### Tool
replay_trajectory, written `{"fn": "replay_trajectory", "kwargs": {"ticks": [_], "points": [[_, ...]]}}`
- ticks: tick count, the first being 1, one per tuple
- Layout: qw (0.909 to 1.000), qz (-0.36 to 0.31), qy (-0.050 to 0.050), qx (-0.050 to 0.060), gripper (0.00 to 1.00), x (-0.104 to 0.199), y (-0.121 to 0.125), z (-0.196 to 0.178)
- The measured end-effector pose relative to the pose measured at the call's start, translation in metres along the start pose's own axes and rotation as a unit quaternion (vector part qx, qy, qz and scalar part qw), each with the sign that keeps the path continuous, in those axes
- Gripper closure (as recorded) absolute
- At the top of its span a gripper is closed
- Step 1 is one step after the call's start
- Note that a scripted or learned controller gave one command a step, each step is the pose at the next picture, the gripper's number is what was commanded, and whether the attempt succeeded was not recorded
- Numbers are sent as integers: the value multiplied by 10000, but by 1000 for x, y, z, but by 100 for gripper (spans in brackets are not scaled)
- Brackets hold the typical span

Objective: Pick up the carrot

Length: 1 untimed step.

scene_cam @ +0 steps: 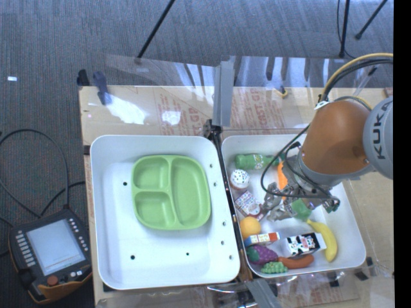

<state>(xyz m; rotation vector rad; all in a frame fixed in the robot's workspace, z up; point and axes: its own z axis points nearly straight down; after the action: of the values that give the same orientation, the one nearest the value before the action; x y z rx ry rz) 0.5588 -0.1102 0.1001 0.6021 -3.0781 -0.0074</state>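
Carrot (297, 261), one, lay at the near edge of the right bin (355, 226), orange, lengthwise, just beside one bunch of green grapes (274, 268) and one bunch of purple grapes (262, 254). One black-and-white carton (302, 244) stood just behind it; one yellow banana (325, 237) curved to its right. One small red-and-white box (264, 239) and one orange fruit (250, 226) sat to the left. Farther in: one red-and-white packet (247, 203), one pale speckled tub (239, 179), one green bottle (254, 162) lying on its side. Gripper (280, 208), one, hovered over the bin's middle, well apart from the carrot, above a green item (300, 209); whether its fingers were apart or together could not be told. Left bin (115, 262) held one green tray (171, 191) with three compartments. One handheld controller (51, 255) lay on the floor at left.
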Motion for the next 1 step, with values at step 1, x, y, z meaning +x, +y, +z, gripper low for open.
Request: {"fn": "replay_trajectory", "kwargs": {"ticks": [1], "points": [[9998, -146, -81, 67, 100, 19, -35, -125]]}}
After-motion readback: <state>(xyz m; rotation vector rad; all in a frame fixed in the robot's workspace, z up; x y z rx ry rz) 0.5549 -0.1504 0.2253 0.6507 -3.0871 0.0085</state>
